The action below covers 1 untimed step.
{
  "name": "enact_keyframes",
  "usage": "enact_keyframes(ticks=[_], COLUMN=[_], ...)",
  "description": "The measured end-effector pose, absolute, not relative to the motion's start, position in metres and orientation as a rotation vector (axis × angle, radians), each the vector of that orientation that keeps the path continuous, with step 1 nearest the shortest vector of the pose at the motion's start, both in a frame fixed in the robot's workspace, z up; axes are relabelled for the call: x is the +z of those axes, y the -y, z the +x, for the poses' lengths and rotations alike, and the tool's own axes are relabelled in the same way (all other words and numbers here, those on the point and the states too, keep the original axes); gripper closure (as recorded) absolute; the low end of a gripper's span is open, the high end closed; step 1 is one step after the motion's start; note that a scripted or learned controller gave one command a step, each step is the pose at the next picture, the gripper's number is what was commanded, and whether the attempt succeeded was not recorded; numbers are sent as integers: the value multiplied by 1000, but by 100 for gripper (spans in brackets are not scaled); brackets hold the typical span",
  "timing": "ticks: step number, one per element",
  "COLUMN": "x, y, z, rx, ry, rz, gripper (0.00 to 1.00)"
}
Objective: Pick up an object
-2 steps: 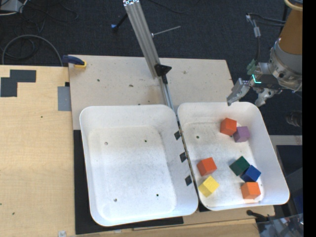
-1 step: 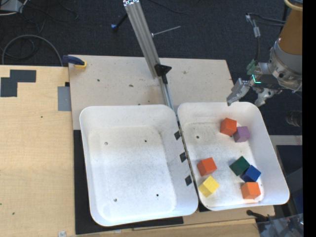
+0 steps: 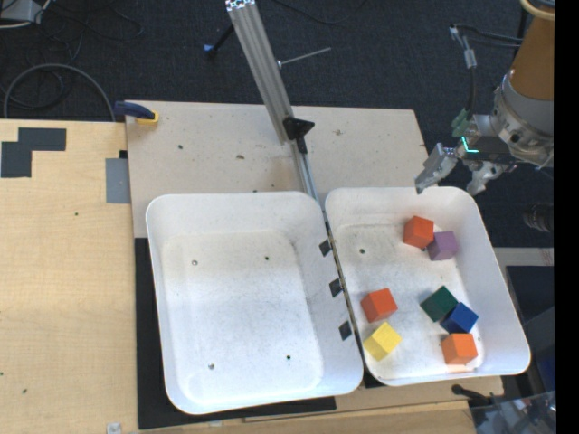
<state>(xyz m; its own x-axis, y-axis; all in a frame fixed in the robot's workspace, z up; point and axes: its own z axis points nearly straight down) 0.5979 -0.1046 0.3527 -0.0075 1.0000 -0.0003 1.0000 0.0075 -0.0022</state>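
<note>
Nothing picked yet. Gripper (image 3: pixel 455 172) up over the far rim of the right bin (image 3: pixel 507 278), fingers (image 3: pixel 432 172) spread apart with nothing between them. No block touched; descent, closing and lift all to come, by the look of it.

Seven blocks in the right bin, all loose on its floor. Nearest the gripper: orange block (image 3: pixel 418 231) touching or just beside purple block (image 3: pixel 442 245), toward the far side. Lower down, a second orange block (image 3: pixel 379 304) near the bin's left wall, yellow block (image 3: pixel 383 341) just below it. On the near right, green block (image 3: pixel 439 303) touching blue block (image 3: pixel 463 318), with a third orange block (image 3: pixel 460 348) just beside them near the rim.

Likely trouble: paired blocks leave little room for a finger between them; the lone orange one near the left wall looks easier, though close to the divider clips. Left bin (image 3: pixel 181 242) on the table (image 3: pixel 208 143) beside the right one. Slanted metal rail (image 3: pixel 267 70) behind the bins, well clear of the gripper. Loose cables on the dark floor beyond, out of the way.
</note>
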Motion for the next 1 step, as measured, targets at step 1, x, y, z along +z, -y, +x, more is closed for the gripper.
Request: enact_keyframes(ticks=[1], x=[353], y=[104], z=[598], rx=[3], ry=[2229], rz=[-2211], gripper=[0])
